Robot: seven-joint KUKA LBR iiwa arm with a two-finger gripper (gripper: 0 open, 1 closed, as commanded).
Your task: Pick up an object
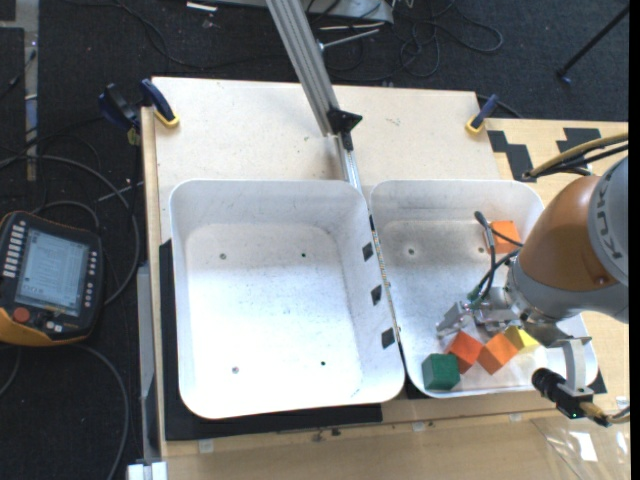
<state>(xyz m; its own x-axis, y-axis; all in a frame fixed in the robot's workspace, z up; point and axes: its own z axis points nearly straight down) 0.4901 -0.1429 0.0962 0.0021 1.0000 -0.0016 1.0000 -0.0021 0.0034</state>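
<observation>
The left bin (270, 288) sits well to the gripper's left on the worktop (260, 128). In the right bin (420, 228), a green block (440, 371) lies just below and left of the gripper (470, 318). Two orange blocks (478, 350) lie just beneath it, with a yellow block (519, 340) to its right. Another orange piece (506, 232) lies above it, near the arm (570, 253). Whether the gripper is apart or together cannot be told.

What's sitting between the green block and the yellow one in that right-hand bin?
In the camera view, two orange blocks lie between the green block and the yellow block: one orange block nearer the green, the other orange block touching the yellow.
</observation>
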